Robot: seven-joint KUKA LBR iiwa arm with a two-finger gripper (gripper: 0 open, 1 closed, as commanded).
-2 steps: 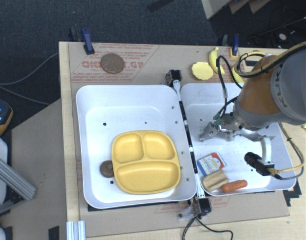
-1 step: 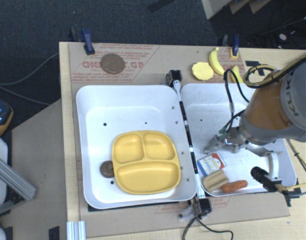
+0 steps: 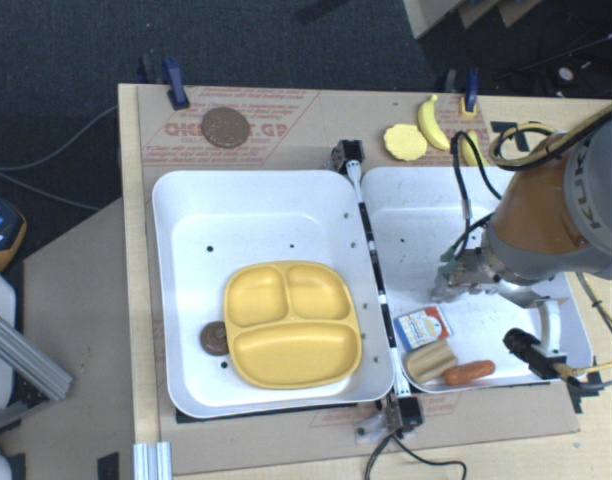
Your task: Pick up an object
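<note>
Gripper [image 3: 454,280]: down in right bin [image 3: 406,193], grip state hidden, can't tell.
Yellow tray [image 3: 289,323]: left bin's [image 3: 186,218] front edge.

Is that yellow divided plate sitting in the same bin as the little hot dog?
No, the yellow divided plate lies in the left bin, while the hot dog lies in the right bin.

Left bin [image 3: 186,208]: white, with small dark dots. Divided tray [image 3: 289,323]: pale yellow. Round disc [image 3: 215,339] beside the tray: dull brown. Right bin [image 3: 406,208]: white. Small packet [image 3: 423,326]: blue and white with a red patch. Sausage [image 3: 470,372]: orange-red. Bun [image 3: 430,359]: tan. Bench board [image 3: 286,118]: light brown with faded red lettering. Banana [image 3: 433,123]: yellow. Arm [image 3: 546,213]: grey and orange.
</note>
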